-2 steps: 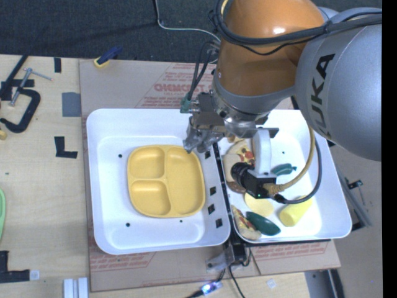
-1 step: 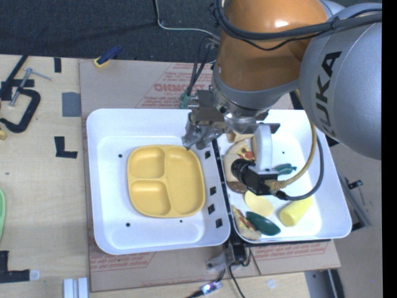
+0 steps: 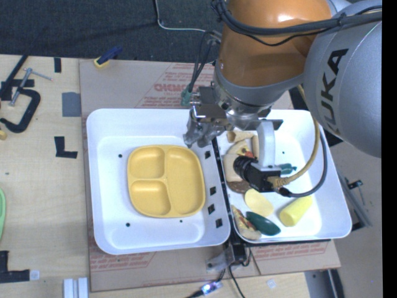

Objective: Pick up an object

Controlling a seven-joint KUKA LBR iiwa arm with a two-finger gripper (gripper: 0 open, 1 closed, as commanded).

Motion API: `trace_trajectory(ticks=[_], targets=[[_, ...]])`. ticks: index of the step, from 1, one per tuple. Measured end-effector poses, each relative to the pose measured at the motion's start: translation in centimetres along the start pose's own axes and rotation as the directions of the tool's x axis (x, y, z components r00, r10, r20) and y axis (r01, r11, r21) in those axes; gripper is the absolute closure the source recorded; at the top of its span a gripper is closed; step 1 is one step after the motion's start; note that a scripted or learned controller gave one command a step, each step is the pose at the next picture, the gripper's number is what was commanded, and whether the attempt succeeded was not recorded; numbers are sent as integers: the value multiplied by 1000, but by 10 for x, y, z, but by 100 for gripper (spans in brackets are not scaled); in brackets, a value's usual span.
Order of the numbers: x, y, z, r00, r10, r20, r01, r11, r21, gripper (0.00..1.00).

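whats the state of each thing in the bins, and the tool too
yellow plate: right way up, flat in the left bin, its three compartments bare
yellow cylinder: lying on its side in the right bin
pale yellow piece: lying flat, left of the cylinder
green piece: lying flat by the near wall
tool: low over the wall between the bins

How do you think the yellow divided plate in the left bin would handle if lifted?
The yellow divided plate looks moulded, so probably stiff. Lying flat with a low rim, it likely offers little grip and may slide, not roll.
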State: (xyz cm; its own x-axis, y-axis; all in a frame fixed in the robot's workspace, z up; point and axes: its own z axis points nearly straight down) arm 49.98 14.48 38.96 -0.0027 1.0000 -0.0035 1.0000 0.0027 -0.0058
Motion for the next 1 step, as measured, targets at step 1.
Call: trace_trajectory(ticks=[1], targets=[[0,0,-9,1000,-1,1,1,1000,2,100]])
